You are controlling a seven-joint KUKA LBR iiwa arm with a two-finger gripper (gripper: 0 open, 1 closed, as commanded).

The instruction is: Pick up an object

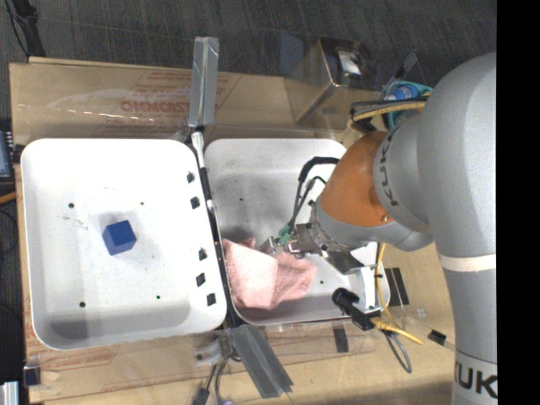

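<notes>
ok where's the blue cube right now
The blue cube sits in the left bin, a little left of its middle, well apart from the pink cloth in the right bin.

Even overhead light, both white bins (51,226) nearly blown out; soft shadow at the left bin's seven o'clock corner, slight softness throughout.

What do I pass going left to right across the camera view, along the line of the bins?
Left bin → blue cube → divider between the bins → pink cloth in the right bin → gripper → grey arm.
</notes>
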